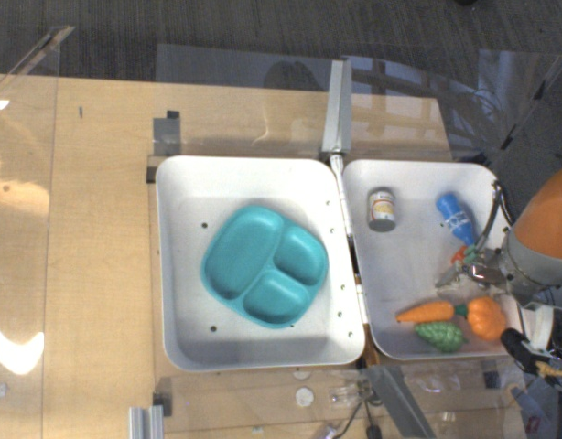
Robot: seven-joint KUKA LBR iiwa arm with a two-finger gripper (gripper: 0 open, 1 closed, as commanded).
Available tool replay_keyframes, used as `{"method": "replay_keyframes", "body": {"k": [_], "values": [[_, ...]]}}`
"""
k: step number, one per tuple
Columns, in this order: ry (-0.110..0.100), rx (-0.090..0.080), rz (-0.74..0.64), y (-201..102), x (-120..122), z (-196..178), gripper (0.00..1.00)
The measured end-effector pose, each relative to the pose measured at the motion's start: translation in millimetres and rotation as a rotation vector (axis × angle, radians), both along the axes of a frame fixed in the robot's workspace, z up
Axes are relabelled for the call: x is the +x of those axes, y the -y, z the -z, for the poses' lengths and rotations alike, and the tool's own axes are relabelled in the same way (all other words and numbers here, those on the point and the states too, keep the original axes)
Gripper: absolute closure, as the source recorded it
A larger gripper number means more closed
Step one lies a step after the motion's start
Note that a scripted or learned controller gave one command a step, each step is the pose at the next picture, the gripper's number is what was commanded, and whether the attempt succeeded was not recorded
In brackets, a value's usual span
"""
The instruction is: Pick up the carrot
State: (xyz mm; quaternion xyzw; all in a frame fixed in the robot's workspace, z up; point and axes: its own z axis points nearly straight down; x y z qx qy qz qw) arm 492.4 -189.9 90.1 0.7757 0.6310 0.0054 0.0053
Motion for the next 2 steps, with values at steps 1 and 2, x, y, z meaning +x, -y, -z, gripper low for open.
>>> {"method": "replay_keyframes", "body": {"k": [1, 2], "values": [[0.004, -0.009, -0.148, -9.8, 1.0, -0.6, 0.00], [0.000, -0.002, -0.108, 8.0, 0.1, 0.0, 0.00]]}}
